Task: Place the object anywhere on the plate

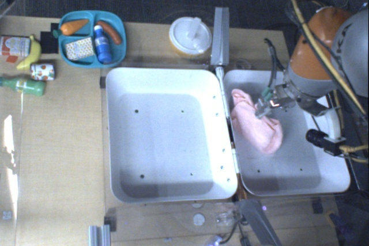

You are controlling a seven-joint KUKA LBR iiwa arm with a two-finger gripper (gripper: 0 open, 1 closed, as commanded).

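A crumpled pink cloth (256, 127) lies in the right bin (300, 161), close to that bin's left wall. My gripper (266, 109) is down at the cloth's upper right edge, touching it or just above it. The arm comes in from the right with its orange band above the wrist. A blue divided plate (119, 37) sits on the bench at the far left, beyond the left bin (167, 135). The plate holds an orange carrot (75, 26), a blue bottle (102, 45) and a sausage (113, 33).
A round yellow tub with a white lid (191, 36) stands behind the bins. At the bench's left edge lie a banana (30, 53), a small can (42, 71), a green bottle (23, 86) and a box (14, 46). A metal divider (219, 37) rises between the bins.
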